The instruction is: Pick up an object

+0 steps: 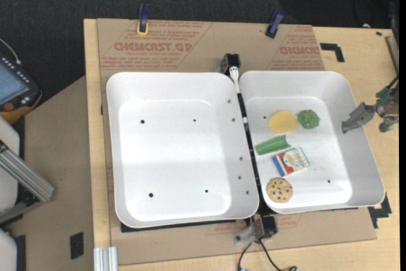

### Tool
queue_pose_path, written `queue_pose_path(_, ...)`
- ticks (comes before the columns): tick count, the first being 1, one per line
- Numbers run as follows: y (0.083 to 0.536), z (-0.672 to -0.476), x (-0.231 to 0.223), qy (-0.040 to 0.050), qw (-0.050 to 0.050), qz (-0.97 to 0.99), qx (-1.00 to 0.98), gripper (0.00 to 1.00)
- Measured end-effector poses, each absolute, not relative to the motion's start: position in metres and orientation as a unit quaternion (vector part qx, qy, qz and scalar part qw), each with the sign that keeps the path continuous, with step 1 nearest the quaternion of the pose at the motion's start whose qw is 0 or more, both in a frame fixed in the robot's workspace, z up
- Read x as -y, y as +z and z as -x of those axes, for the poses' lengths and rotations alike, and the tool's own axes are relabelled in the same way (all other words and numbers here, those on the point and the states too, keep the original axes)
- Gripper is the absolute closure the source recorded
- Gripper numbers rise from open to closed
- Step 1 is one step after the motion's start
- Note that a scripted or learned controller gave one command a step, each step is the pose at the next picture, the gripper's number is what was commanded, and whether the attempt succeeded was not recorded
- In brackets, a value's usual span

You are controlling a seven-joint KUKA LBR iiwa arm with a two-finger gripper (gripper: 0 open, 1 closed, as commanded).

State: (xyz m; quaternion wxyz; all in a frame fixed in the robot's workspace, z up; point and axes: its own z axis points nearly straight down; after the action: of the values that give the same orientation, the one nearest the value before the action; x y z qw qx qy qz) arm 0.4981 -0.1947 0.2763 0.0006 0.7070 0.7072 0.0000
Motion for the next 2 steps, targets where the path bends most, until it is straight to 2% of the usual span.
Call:
queue_pose_path(1,0.4232,-0.4795,0.2269,0.0029,0.010,-0.708,-0.706,0.00)
queue_pose_path(2,0.4251,-0.4802,0.2246,0.0005,0.004,-0.707,-0.707,1.00)
